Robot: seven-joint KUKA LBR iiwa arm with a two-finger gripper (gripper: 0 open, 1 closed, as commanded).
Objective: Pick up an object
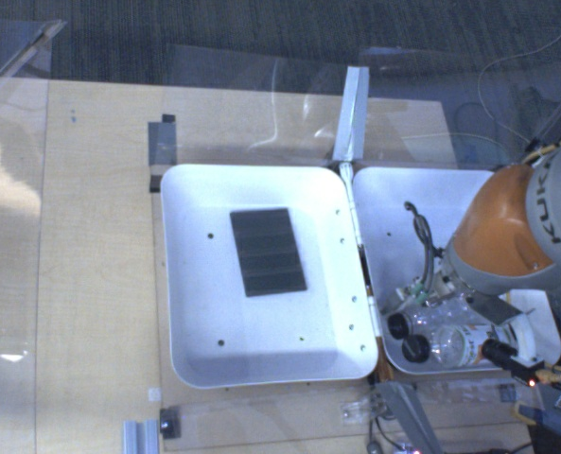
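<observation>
The left bin holds a dark ribbed pad lying flat near its middle, a little toward the far wall (nothing else rests on it). To the right of that bin, touching it along one edge, sits the right bin. The arm hangs over this second bin, and its gripper is low among a clear plastic bottle at the near wall; how far the jaws stand apart cannot be told
</observation>
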